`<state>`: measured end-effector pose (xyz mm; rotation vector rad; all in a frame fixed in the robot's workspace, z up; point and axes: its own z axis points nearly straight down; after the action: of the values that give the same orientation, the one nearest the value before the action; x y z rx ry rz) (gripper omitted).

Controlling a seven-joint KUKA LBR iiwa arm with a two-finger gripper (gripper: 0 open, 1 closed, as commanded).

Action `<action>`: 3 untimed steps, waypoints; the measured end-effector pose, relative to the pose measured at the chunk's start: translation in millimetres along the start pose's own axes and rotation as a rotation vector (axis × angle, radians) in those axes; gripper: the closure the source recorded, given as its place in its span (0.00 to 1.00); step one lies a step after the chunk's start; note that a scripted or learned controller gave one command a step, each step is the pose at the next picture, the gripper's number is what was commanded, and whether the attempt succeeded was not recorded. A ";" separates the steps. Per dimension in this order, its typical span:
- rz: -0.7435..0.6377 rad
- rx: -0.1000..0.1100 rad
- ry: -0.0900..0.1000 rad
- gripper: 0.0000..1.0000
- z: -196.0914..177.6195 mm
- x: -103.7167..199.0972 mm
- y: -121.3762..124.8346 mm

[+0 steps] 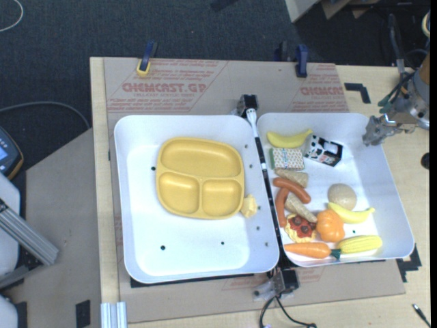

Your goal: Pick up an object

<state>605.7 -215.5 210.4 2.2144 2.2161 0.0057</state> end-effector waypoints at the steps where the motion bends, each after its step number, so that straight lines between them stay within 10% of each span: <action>1: 0.000 0.004 0.001 1.00 -15.6 -0.4 0.9; 3: -0.002 0.012 0.005 1.00 -10.2 111.7 -35.3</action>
<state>570.2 -103.8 219.9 2.2205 2.2273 -0.0018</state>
